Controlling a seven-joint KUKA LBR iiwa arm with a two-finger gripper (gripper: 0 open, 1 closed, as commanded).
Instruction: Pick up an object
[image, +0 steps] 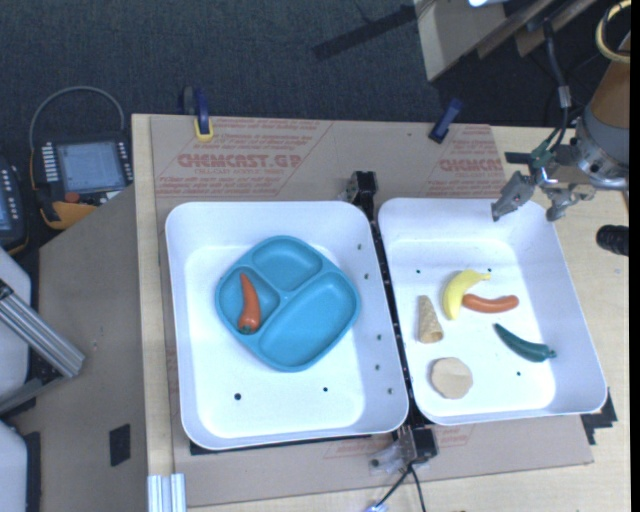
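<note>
Nearest, in the right bin (575, 330), lie a tan disc (451, 378), a green pepper (523, 343), a cone (428, 320), a red sausage (490, 303) and a banana (460, 290) — banana and sausage touching. The left bin (200, 390) holds a blue plate (300, 335) with a carrot (248, 302) in its left compartment. Farther back, the end effector (535, 198) hovers over the right bin's far edge — fingers spread, holding nothing.

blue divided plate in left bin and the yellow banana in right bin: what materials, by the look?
Blue three-compartment plate: probably moulded plastic, smooth and slightly satin, judging by its even colour, rounded ridges and soft sheen. Yellow banana: looks like toy food, plastic or rubber, given its flat uniform yellow and stubby shape; which one cannot be told from here.
</note>
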